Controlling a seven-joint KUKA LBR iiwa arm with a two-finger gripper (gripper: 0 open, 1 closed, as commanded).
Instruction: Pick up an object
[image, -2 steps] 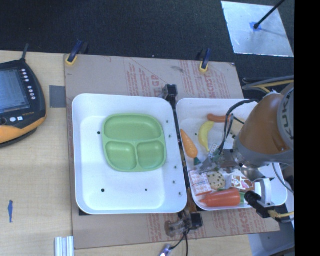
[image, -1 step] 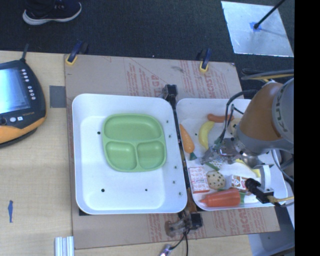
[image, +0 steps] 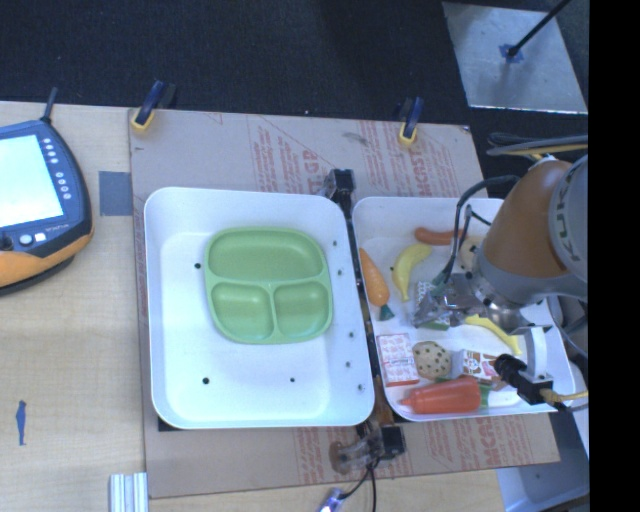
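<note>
You have two white bins side by side. The left bin (image: 180, 380) holds a green divided plate (image: 268, 283). The arm (image: 535, 235) hangs over the right bin (image: 385, 215), its gripper (image: 437, 303) down among the toys; you cannot tell the finger state. Nearby lie a red pepper (image: 447, 397), a banana (image: 409, 266), a carrot (image: 374, 278), a sausage (image: 436, 236) and a cookie (image: 430, 358).

Teach pendant (image: 35, 205) at left; blue clamps (image: 148, 106) on cardboard (image: 300, 150).
</note>
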